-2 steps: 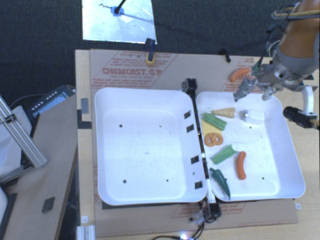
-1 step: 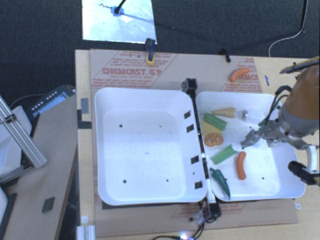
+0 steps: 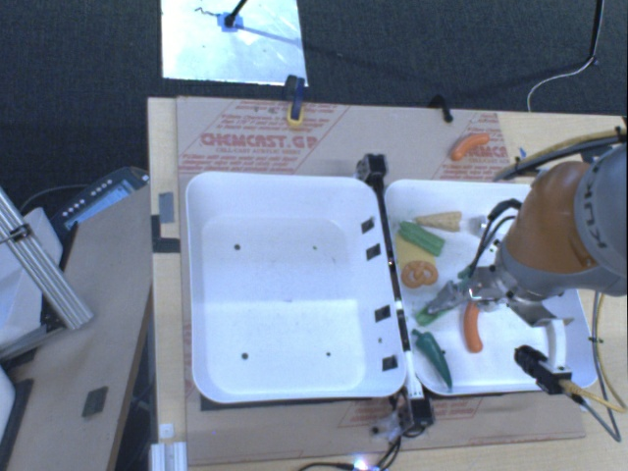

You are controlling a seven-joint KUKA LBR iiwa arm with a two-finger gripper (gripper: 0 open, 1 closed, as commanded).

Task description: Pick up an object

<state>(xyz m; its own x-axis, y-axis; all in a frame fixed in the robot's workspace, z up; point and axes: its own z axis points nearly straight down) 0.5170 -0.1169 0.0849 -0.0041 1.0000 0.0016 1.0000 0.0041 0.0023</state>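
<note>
The grey two-finger hand is hovering, fingers spread, beside the small orange plastic carrot in the right shallow white bin.

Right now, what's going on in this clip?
A grey arm reaches in from the right over the right bin, its gripper low among toy foods. Close by lie a pretzel, a green piece, an orange sausage and a dark green pepper. I cannot see anything between the fingers, so no pick is confirmed. The left bin sits alongside, and another orange sausage lies on the board behind the bins.
</note>
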